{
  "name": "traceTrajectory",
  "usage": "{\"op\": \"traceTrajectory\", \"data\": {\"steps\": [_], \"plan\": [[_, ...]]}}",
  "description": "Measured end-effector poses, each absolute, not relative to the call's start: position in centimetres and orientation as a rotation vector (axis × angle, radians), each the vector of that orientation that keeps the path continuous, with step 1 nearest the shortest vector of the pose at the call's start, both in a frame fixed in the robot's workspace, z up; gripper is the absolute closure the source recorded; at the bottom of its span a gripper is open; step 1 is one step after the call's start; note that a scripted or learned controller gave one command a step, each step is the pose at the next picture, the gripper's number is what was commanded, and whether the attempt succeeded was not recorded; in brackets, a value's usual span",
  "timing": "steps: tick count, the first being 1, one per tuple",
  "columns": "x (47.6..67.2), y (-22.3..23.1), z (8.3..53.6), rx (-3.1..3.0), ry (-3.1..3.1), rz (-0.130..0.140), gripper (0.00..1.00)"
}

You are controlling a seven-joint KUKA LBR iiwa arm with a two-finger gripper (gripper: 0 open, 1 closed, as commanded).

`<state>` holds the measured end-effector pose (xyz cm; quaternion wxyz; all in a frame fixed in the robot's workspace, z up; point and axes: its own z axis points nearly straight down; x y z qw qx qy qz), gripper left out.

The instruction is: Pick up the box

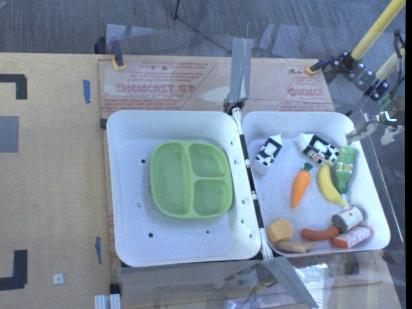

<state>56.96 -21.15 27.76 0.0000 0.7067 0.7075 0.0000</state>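
The right bin [380, 192] holds several toy foods. A small white box with black cow patches [268, 153] lies near its left wall, at the back. A second cow-patterned box [320, 150] lies further right, next to a green carton [345, 167] by the right wall. Nothing is touching any of these boxes.
Also in the right bin are a carrot [300, 187], a banana [329, 185], a sausage [318, 233], a bread piece [280, 229], a small can [348, 218] and a red-and-white pack [353, 237]. A green divided plate [191, 179] lies in the left bin [129, 147]. Clamps and a yellow pole [380, 24] stand at the back right.
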Motion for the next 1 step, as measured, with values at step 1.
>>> {"op": "traceTrajectory", "data": {"steps": [1], "plan": [[57.45,-19.38,25.29,2.172,2.271,0.000,0.00]]}}
